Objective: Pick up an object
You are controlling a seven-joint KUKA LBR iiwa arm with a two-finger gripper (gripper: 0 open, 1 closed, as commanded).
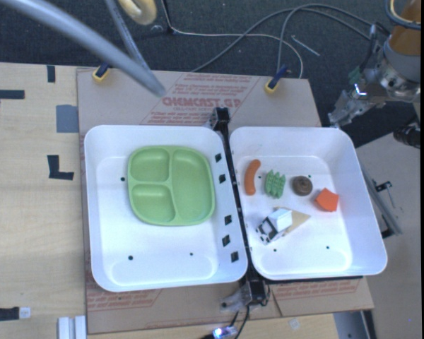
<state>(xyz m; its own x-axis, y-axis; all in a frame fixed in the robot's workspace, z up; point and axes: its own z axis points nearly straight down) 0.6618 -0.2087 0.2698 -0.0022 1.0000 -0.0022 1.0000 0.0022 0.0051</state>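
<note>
On the desk sit two white bins: the left bin has a green tray, and the right bin has the small things. These are a white wedge, an orange sausage, a green block, an orange cube and a brown disc. Nothing is picked up yet (the whole job is left), because the claw hangs off past the right bin's far corner, and I cannot tell its grip from here.
</note>
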